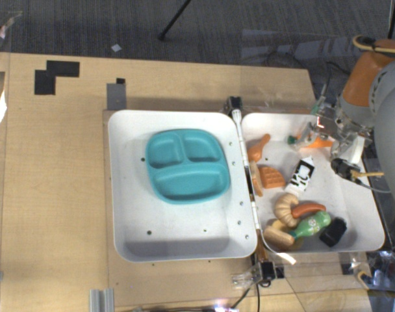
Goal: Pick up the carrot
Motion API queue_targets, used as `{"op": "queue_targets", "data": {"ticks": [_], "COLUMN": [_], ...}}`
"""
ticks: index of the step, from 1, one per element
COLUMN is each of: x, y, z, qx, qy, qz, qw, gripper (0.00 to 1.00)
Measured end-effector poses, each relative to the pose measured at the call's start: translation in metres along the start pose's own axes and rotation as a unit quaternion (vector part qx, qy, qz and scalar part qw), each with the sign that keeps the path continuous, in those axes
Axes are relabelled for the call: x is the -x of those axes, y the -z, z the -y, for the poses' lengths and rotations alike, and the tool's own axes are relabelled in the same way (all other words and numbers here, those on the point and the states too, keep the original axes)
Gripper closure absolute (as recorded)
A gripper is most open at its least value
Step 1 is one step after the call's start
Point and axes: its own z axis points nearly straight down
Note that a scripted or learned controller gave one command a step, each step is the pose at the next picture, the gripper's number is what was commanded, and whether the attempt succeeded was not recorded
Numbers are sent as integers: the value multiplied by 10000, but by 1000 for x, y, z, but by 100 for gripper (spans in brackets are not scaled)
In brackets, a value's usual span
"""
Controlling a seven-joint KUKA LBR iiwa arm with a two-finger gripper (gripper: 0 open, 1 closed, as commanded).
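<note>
The carrot (pixel 312 142), small and orange with a green top, lies upper right under the gripper (pixel 322 130); I cannot tell how its fingers are set.

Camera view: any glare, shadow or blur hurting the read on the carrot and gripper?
Camera view: lighting even, the left bin has a soft shadow along its near wall; mild glare on the right bin floor; the carrot sits small and slightly soft by the gripper, edges smeared against clutter, so finger state is unreadable; the teal tray is crisp.
</note>
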Motion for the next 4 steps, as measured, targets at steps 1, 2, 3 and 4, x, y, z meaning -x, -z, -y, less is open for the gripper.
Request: {"op": "queue_targets", "data": {"ticks": [1,2,3,4], "x": [-3,-1,-1,0], "y": [25,25,30,3], "z": [-4,-6,-8,-9], "qx": [134,172,207,151], "qy": [211,750,1396,2337], "qz": [48,65,67,43], "qw": [9997,9970,9900,9722], "gripper": [0,0,0,0]}}
